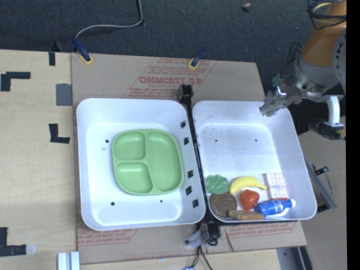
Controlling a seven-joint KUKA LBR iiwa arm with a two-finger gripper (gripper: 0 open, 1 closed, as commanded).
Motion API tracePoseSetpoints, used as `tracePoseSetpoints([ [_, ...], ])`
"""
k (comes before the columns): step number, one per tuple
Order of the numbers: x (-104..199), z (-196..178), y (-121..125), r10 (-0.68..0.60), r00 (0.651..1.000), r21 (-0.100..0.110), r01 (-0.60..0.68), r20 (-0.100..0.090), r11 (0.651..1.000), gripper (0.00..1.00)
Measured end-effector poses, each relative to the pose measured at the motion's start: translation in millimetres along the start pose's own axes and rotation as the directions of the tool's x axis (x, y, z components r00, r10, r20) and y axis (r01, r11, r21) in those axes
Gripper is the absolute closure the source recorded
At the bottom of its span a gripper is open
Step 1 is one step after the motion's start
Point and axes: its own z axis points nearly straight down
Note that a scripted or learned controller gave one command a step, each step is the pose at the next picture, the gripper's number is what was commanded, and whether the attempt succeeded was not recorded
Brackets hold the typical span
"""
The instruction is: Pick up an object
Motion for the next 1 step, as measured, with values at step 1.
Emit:
tracePoseSetpoints([
  [1,-35.2,18.0,21.1,0.002,1.0,0.002,-0.002,0.001,1.0,1.0],
])
